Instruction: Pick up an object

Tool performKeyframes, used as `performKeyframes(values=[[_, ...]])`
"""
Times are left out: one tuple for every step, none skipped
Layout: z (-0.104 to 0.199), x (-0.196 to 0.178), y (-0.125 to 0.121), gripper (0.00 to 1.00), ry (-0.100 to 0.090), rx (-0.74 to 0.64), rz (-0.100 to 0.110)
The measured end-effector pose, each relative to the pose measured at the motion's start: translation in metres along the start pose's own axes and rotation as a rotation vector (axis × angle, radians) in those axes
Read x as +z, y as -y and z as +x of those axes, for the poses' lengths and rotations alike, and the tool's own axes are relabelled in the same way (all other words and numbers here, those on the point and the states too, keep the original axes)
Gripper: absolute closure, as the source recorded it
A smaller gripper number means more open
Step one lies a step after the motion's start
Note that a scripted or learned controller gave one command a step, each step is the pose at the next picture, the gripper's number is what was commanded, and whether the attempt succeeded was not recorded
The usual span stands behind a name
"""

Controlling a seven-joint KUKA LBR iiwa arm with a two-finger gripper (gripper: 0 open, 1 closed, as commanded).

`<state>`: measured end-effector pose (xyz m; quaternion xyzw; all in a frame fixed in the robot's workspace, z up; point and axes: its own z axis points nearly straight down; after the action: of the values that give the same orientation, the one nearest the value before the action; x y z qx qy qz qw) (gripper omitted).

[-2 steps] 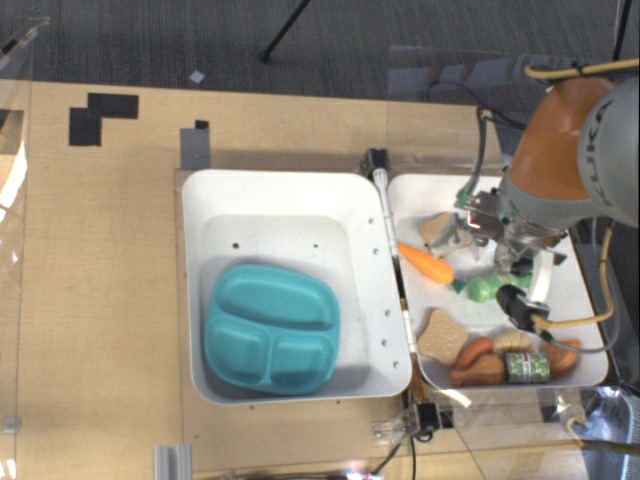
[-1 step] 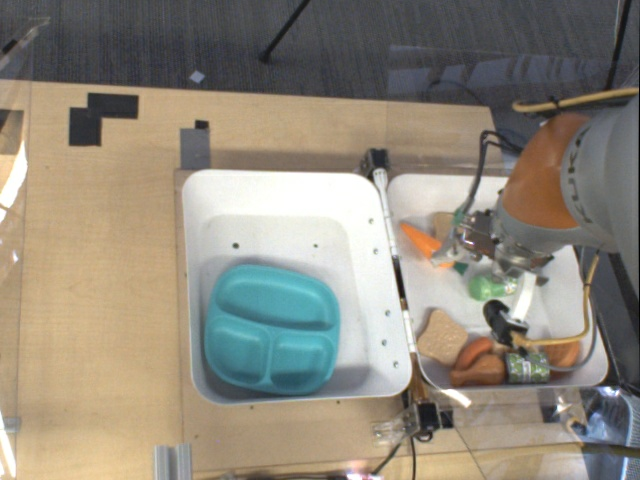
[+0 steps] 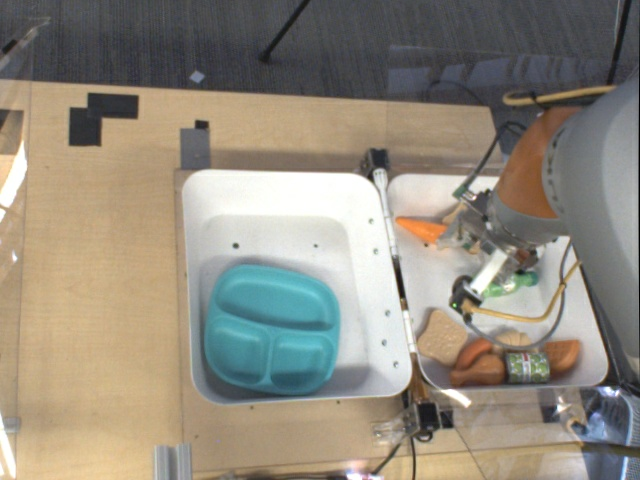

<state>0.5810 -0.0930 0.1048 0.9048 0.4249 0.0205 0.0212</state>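
Likely the step in hand is closing in on something in the right bin (image 3: 425,280). The carrot (image 3: 420,230) looks the nearest pick: it lies at that bin's far left, tip pointing left, with its thick end just beside the jaws. The arm (image 3: 570,158) reaches in from the right and hangs low over the bin's far half. Whether the jaws are open or closed I cannot tell, and nothing can be seen held in them.

To do it well, I judge the jaws should sit across the carrot's thick end, not along it. They should come straight down so the tapered body doesn't roll or skid. The carrot is close to the left wall, so room is tight there and a grip nearer the thick end looks safer.

The right bin also holds a green thing (image 3: 522,280), partly hidden under the wrist, and a bread slice (image 3: 442,336) at the near left. Brown sausages (image 3: 478,363) touch the slice at the near edge, and a can (image 3: 527,366) with a green label lies on its side beside them. Another brown piece (image 3: 566,351) sits at the near right. That bunch is apart from the carrot. The left bin (image 3: 270,218) holds one teal tray (image 3: 272,328) with three compartments and nothing in them
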Motion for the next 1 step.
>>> performKeyframes(values=[[-0.0207,-0.0017,0.0203,0.00,-0.001,-0.103,0.000]])
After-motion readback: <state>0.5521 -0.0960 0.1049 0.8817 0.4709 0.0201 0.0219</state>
